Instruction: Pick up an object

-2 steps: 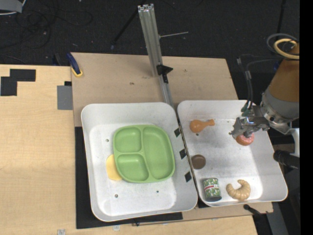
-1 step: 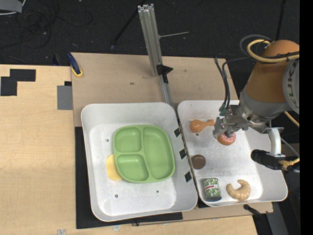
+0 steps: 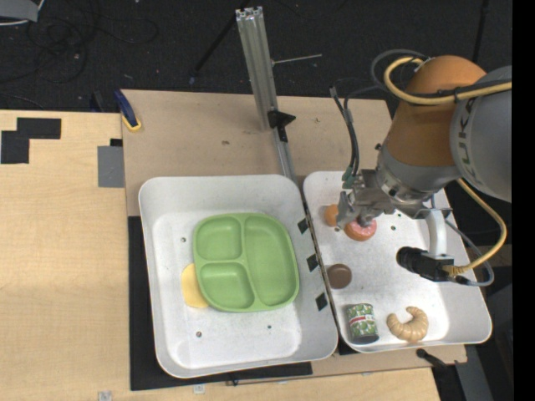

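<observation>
Right bin (image 3: 468,312): centre floor bare. Gripper (image 3: 359,211) crowds the pink round item (image 3: 362,229) and orange ball (image 3: 332,215) at far end. Brown disc (image 3: 338,276) by left wall; green can (image 3: 361,322) and croissant (image 3: 408,323) near front rim. Left bin (image 3: 167,307): green divided plate (image 3: 247,261) fills middle, margins open.

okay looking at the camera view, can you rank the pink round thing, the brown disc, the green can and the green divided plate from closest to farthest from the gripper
From the gripper:
1. Pink round object, right bin, directly under the gripper.
2. Small brown disc, right bin, near its left wall.
3. Green patterned can, right bin, front edge.
4. Light green divided plastic plate, left bin.
Can and plate are nearly level; the plate's near rim may be about as close.
</observation>
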